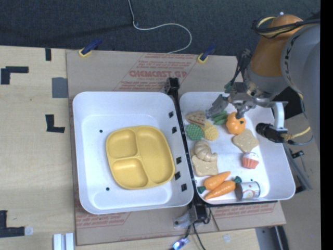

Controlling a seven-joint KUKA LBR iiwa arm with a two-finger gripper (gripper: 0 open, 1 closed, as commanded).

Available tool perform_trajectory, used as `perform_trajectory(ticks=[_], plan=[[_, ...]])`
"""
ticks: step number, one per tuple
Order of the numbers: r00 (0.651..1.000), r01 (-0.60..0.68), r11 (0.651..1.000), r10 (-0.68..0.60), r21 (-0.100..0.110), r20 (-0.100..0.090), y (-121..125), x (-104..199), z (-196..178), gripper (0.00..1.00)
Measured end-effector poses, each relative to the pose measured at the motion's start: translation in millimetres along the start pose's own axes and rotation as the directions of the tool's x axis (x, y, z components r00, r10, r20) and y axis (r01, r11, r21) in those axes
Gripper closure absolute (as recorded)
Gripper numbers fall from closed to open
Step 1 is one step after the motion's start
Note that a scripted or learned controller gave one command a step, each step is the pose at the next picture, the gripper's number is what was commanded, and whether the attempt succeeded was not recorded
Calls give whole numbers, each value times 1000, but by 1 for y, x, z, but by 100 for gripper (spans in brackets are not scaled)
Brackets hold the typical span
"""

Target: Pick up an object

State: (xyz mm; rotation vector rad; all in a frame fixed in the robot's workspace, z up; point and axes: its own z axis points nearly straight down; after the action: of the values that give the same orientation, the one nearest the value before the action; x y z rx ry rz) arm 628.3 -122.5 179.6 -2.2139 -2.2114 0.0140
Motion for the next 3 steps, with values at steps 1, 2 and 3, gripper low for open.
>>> perform_trajectory(ticks=[1, 2, 3], plan=[[1000, 3, 1000, -3, -12, 2, 3, 0, -7, 0], [1000, 2, 1000, -2, -7, 2, 3, -2, 57, 0], [1000, 1, 1000, -1, -17, 3, 5, -2, 94, 0]])
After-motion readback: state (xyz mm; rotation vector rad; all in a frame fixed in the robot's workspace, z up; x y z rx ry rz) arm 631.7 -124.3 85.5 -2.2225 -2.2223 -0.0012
